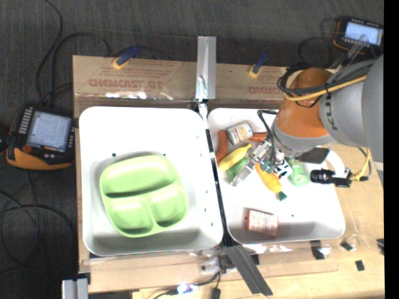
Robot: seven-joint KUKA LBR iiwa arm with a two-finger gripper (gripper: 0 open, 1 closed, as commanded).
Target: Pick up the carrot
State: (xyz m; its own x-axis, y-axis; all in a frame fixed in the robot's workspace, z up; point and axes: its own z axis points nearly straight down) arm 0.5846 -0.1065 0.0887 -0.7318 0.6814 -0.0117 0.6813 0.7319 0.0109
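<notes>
Nearest in the right bin (330,226): a red-brown packet (260,220), flat on the white floor, well apart from the other things.

Just beyond it, toward the bin's middle: the carrot (270,180). Short and stubby, bright orange, smooth, with a small dark-green stub at its near-right end. Lying at a slant, green end pointing near and right, orange end running up under the gripper (269,159). Touching the gripper or not: cannot tell. Likewise cannot tell how wide the gripper stands, its tip lost among the clutter.

Right of the carrot, a pale green round piece (299,177). Left of it, a grey-green thing (240,172), then a yellow one (232,157) and a red-orange one (222,143) close to the bin's left wall. Farther still, a small can (240,132) on its side.

Above the gripper, the orange band (305,104) and the grey arm (358,114), reaching in from the right.

In the left bin (93,129): a light green divided plate (143,195), near the middle.

Farthest: brown board over the surface (143,80), held by two clamps (124,56).
</notes>
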